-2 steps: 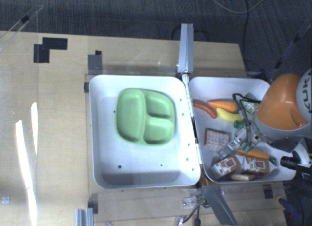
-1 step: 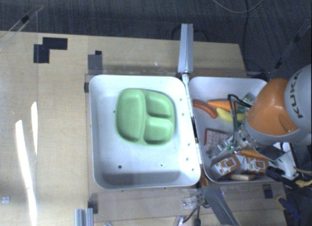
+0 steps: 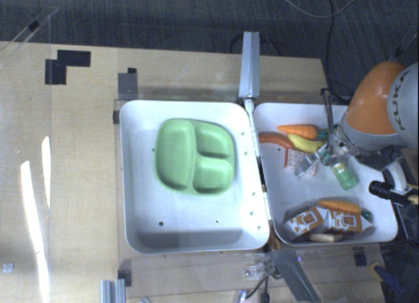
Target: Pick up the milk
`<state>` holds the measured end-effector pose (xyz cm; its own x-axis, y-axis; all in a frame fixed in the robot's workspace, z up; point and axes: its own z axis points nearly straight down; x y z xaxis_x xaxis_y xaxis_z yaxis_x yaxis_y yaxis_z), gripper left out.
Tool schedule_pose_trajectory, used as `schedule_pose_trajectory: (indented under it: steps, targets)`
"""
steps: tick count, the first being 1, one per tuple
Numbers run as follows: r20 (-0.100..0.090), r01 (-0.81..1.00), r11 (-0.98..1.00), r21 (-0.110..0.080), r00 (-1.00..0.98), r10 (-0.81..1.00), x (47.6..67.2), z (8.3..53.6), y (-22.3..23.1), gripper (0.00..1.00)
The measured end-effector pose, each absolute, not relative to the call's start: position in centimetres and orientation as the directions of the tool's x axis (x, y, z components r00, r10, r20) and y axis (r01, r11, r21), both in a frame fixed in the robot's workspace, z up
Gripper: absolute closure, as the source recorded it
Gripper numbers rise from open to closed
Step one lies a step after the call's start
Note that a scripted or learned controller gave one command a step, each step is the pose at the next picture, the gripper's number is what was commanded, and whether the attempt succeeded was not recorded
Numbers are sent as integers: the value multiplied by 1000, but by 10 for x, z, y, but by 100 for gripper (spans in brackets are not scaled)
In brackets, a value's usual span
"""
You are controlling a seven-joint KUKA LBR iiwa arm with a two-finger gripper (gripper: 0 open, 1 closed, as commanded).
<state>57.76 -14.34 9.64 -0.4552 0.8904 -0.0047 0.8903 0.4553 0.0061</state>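
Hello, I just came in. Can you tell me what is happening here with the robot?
The arm has reached over the right bin, its gripper low near a small green bottle and a carrot. The milk carton lies at the bin's near edge, apart from the gripper. The left bin holds a green tray.

This is a robotics lab or test cell, not a home or kitchen. A pale wooden desk (image 3: 78, 184) carries two shallow white bins (image 3: 190, 243) fixed in metal brackets (image 3: 249, 66), with black tape marks (image 3: 64, 65) stuck on the wood far to the left of the claw (image 3: 327, 153). A grey and orange robot arm (image 3: 380, 108) rises just right of the claw, loose cables (image 3: 327, 7) trail over dark carpet (image 3: 163, 0) beyond it, and toy food (image 3: 299, 133) lies beside it.
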Motion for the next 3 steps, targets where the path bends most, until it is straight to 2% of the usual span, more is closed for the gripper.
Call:
schedule_pose_trajectory:
  steps: [1,2,3]
  targets:
    - [-4,893,450,10,-450,893,591,89,-87,0]
    - [-7,889,458,15,-458,889,593,101,-85,100]
    - [0,1000,-27,5,27,1000,602,186,-18,100]
